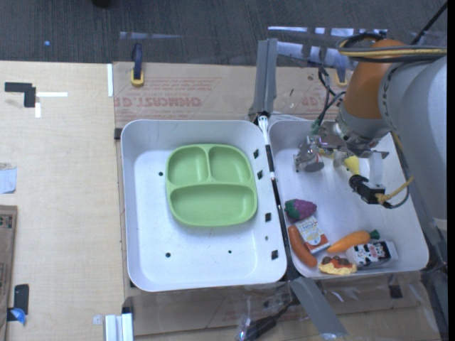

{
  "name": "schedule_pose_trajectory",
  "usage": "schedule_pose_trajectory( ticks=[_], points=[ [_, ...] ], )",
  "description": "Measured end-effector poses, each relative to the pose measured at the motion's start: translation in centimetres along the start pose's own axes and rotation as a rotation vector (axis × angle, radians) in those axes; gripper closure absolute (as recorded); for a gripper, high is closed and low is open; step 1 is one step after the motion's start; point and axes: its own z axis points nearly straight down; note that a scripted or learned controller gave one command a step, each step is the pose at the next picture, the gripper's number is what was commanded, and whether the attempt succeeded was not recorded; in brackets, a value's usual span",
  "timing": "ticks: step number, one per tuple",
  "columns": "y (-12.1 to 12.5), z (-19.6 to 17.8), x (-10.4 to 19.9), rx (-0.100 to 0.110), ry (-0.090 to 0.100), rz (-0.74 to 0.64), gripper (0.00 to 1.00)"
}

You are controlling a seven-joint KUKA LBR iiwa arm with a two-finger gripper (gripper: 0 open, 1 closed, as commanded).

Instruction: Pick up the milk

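Arm (398, 84): grey with an orange band, it enters from the right of the frame and bends down over the upper part of the right bin.
Hand (309, 160): low in the upper left part of the right bin, near the wall between the two bins; whether it is open or closed cannot be told at this angle, and nothing shows in its grip.
Milk (372, 253): a small white carton with black patches, lying on its side in the lower right corner of the right bin, well apart from the hand.
Right bin (334, 197): white and shallow, with its loose things gathered along the lower edge.
Carrot (350, 241): orange, lying just above the milk and close beside it.
Purple grapes (301, 207): at the left side of the right bin, below the hand.
Small box (311, 234): white and orange, just below the grapes.
Sausage (301, 247): orange-red, lying slantwise along the lower left wall of the right bin.
Yellow piece (350, 164): just right of the hand, partly hidden by the wrist.
Left bin (142, 212): white, holding a green divided plate (211, 185) in its upper middle.
Tabletop (57, 190): pale wood, at the left of the frame.
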Motion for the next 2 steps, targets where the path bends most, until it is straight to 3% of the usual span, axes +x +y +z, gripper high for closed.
schedule_pose_trajectory(
  ticks=[1, 2],
  points=[
    [-0.02, -1.4, -0.89, -0.001, 0.0, 0.128, 0.0],
    [-0.08, -1.97, -0.93, 0.004, -0.002, 0.125, 1.0]
  ],
)
